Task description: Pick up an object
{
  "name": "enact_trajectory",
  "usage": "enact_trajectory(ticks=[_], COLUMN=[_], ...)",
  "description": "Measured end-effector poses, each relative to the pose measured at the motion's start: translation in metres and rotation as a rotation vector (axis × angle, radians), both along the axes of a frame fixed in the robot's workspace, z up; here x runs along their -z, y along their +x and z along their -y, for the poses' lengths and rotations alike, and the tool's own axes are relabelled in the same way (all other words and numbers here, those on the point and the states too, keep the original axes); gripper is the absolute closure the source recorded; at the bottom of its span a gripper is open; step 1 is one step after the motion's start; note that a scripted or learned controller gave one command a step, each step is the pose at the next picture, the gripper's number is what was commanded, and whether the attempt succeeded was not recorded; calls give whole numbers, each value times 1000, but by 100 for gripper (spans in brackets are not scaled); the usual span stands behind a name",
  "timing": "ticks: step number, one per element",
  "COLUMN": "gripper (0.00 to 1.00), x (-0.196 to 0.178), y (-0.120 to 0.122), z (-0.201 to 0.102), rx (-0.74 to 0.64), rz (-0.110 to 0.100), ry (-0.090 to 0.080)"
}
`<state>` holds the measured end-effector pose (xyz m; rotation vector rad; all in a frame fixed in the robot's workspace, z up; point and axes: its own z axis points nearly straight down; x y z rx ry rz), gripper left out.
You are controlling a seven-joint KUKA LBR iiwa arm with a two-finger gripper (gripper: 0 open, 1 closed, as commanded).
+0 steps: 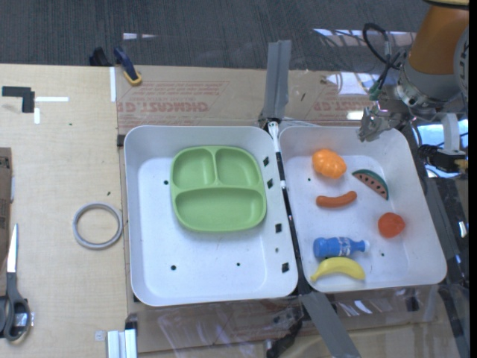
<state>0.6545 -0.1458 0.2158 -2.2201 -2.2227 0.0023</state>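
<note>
The right bin [417,200] holds an orange fruit [329,163], a sausage [336,199], a watermelon slice [371,183], a red ball-like fruit [391,224], a blue bottle [339,247] and a banana [339,269]. My gripper [370,127] hangs over the bin's far edge, up and to the right of the orange fruit. Nothing shows between its fingers.
A green divided plate [218,187] lies in the left bin [149,222]. On the bench to the left are a roll of tape [98,225] and scissors [13,304]. A grey post [277,80] stands behind the divider between the bins.
</note>
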Motion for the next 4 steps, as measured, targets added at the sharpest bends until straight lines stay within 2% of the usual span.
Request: enact_trajectory(ticks=[1, 2, 3, 4], gripper=[0, 0, 100, 100], x=[119, 124, 114, 125], y=[5, -47, -47, -82], z=[-25, -52, -50, -49], rx=[-1, 3, 7, 4], rz=[2, 0, 0, -1], ry=[0, 0, 0, 1])
